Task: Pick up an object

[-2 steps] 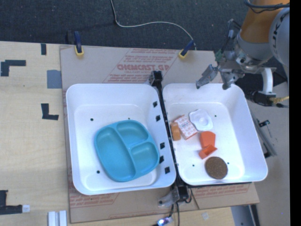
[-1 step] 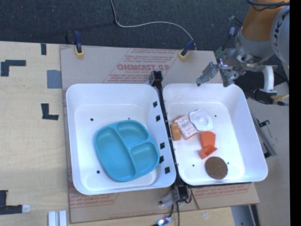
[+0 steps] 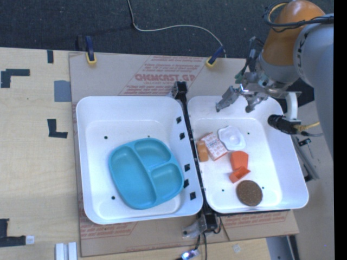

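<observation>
Hovering hand (image 3: 238, 102) spread open, empty; orange block (image 3: 239, 166) below, long axis seemingly near-vertical.

Grey arm (image 3: 320, 53) enters from right side of view, orange band (image 3: 287, 28) sitting above wrist. Wrist angles down and to view's left. Two-finger gripper (image 3: 238, 103) hangs at end of wrist, fingers spread well apart, nothing between them. One finger (image 3: 225, 102) points toward view's lower left; other finger (image 3: 254, 104) sits to its right, pointing down. Black cable fitting (image 3: 282, 123) juts from arm just below wrist.
</observation>
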Controlling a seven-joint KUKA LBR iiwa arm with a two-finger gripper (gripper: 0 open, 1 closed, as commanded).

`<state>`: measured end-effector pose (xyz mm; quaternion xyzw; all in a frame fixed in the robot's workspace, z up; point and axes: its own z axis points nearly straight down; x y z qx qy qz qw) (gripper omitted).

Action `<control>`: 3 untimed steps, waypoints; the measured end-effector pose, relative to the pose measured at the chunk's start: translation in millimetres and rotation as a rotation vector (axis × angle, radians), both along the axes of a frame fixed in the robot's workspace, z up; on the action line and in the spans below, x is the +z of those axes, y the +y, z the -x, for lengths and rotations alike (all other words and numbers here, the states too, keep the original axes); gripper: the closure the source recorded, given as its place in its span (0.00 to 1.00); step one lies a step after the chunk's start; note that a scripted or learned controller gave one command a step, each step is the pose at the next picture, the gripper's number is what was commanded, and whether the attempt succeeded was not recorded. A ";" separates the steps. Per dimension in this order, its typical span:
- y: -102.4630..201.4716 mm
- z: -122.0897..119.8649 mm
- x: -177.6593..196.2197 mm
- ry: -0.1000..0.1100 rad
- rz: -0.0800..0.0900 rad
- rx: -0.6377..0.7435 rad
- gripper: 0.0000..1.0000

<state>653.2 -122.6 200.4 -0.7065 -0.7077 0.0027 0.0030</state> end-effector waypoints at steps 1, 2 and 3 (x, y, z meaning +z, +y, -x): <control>0.5 2.3 -65.7 0.001 0.000 -0.001 0.00; 1.0 1.9 -117.4 -0.010 0.003 0.001 0.00; 1.5 0.3 -103.4 -0.013 0.004 0.002 1.00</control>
